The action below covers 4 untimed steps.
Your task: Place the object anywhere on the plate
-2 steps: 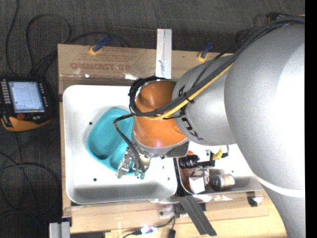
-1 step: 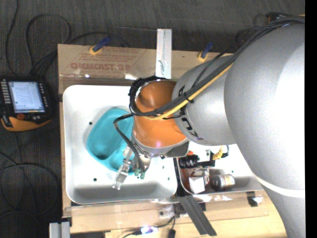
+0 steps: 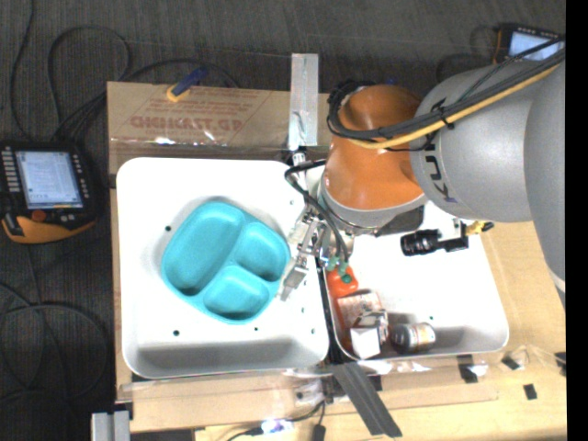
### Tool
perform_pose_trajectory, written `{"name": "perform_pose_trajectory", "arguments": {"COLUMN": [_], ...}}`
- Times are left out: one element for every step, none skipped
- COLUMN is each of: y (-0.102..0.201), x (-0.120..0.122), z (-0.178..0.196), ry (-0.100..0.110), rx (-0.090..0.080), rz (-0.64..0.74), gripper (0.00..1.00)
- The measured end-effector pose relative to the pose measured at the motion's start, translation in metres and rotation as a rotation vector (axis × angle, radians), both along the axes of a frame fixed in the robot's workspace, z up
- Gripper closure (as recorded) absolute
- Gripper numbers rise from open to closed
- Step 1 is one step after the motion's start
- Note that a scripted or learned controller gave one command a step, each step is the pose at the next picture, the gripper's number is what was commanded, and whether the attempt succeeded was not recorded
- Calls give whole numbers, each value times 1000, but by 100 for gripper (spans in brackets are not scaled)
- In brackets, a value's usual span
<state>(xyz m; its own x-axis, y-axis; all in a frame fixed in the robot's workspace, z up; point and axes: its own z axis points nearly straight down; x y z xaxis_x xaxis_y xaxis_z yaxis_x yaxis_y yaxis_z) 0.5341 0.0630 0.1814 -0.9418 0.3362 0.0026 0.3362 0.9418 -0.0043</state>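
A turquoise plate [image 3: 225, 260] with three compartments lies tilted in the left white bin [image 3: 138, 274]. My gripper [image 3: 299, 255] hangs low over the divider between the two bins, just beside the plate's right edge. The grey arm with its orange band [image 3: 372, 154] covers the upper part of the right bin [image 3: 482, 292]. An orange object with a green tip [image 3: 345, 283] lies in the right bin just right of the gripper. I see nothing resting on the plate.
At the front of the right bin sit a small white box [image 3: 366, 340] and a dark can lying on its side [image 3: 413, 335]. A cardboard sheet [image 3: 197, 118] lies behind the left bin. A teach pendant [image 3: 46, 186] rests on the floor at far left.
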Motion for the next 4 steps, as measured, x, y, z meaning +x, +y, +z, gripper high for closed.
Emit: {"name": "perform_pose_trajectory", "arguments": {"y": [2, 118, 65, 172], "x": [1, 34, -50, -51], "z": [6, -44, -29, -53], "ry": [3, 0, 2, 2], "rx": [4, 5, 1, 5], "rz": [1, 92, 156, 439], "gripper": [100, 100, 100, 100]}}
